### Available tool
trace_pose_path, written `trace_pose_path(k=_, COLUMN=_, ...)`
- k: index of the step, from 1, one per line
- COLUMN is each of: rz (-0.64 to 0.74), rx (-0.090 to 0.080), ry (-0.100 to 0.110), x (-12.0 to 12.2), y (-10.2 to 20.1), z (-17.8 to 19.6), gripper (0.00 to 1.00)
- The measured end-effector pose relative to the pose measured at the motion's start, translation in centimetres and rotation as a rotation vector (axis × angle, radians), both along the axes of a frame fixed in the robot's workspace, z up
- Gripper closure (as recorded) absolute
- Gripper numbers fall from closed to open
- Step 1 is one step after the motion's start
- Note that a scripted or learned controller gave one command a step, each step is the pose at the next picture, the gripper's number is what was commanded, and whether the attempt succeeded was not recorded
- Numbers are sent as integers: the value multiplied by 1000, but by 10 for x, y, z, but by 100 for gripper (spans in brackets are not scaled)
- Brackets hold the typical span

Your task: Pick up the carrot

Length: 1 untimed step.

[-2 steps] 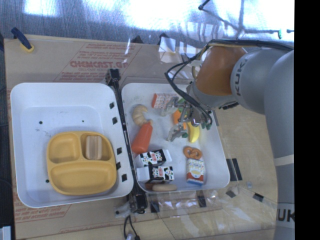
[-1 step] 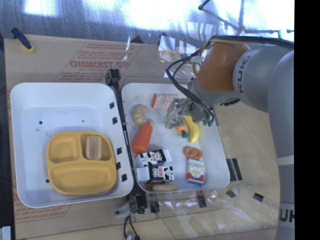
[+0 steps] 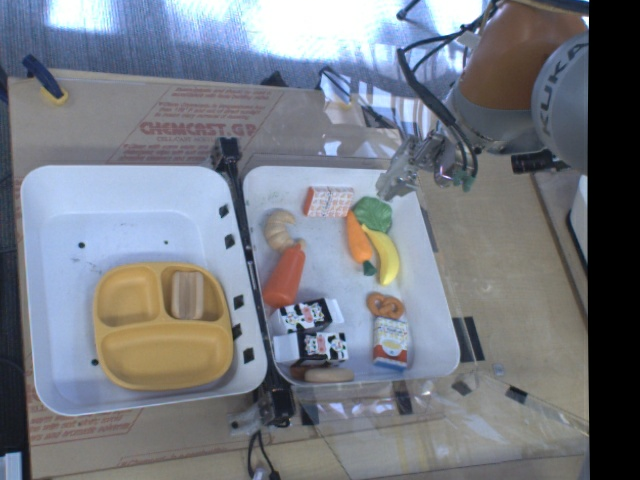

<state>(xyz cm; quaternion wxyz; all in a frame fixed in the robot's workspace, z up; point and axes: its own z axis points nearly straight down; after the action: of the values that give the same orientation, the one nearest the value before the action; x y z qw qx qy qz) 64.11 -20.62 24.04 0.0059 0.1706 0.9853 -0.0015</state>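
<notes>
The carrot (image 3: 358, 239) is orange with a green leafy top (image 3: 373, 213). It lies in the right bin (image 3: 430, 268), near the bin's far right side, with its tip pointing toward me. A yellow banana (image 3: 386, 257) rests against its right side. My gripper (image 3: 397, 186) hovers just above and to the right of the leafy top, at the bin's far right corner. Its fingers stand slightly apart, and nothing is between them.
The right bin also holds a pink cracker box (image 3: 328, 201), a bread roll (image 3: 279, 228), a red-orange bottle (image 3: 285, 276), two milk cartons (image 3: 312, 316), a pretzel (image 3: 385, 305), a juice box (image 3: 391, 342) and a sausage (image 3: 325, 375). A yellow divided plate (image 3: 165, 328) sits in the left bin (image 3: 60, 218).
</notes>
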Motion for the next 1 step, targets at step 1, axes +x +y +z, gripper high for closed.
trace_pose_path(k=1, rz=1, rx=2, ry=6, x=-1, y=1, z=-3, gripper=0)
